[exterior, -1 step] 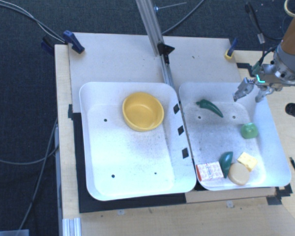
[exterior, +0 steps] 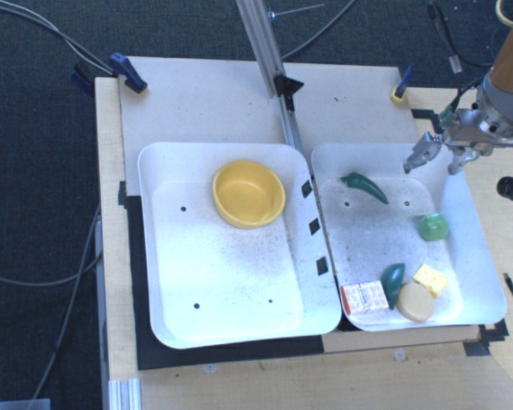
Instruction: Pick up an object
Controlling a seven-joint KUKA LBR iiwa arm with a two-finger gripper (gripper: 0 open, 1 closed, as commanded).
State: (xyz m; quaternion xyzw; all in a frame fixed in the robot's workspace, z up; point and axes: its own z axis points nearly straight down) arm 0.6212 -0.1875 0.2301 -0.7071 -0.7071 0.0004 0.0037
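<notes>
Nearest the camera, along the front of the right bin [exterior: 474, 229], lie a red-and-white carton [exterior: 364, 298], a dark teal object [exterior: 393, 277], a tan round piece [exterior: 415, 302] and a yellow wedge [exterior: 430, 278], clustered close together. Further back rest a green ball [exterior: 433, 227] and a dark green pepper [exterior: 364, 186]. The left bin [exterior: 179, 272] holds a yellow bowl [exterior: 249, 194]. The gripper [exterior: 439, 158] hovers above the right bin's far right corner, fingers spread, nothing between them.
</notes>
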